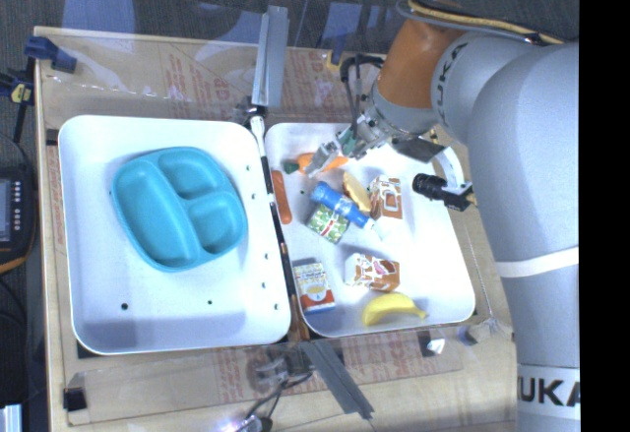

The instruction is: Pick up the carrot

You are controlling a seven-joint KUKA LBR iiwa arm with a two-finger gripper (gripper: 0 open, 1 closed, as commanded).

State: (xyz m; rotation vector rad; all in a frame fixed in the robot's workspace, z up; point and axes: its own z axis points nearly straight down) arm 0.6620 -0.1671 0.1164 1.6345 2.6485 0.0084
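Currently small orange plastic toy carrot with green top [313,162] lies at upper left of right shallow white bin [448,268], just beside tool [346,143]; tool state cannot tell. Carrot likely light, rigid, slick; grip across thick middle, clear of neighbouring blue bottle [339,203]

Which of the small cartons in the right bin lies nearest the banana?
The brown-and-white carton, just above the banana; the orange one sits farther left, the third higher up.

We looked from one fixed camera above the bench [148,371], facing down at a slant. Both white bins [89,322] fitted inside its rather wide view.
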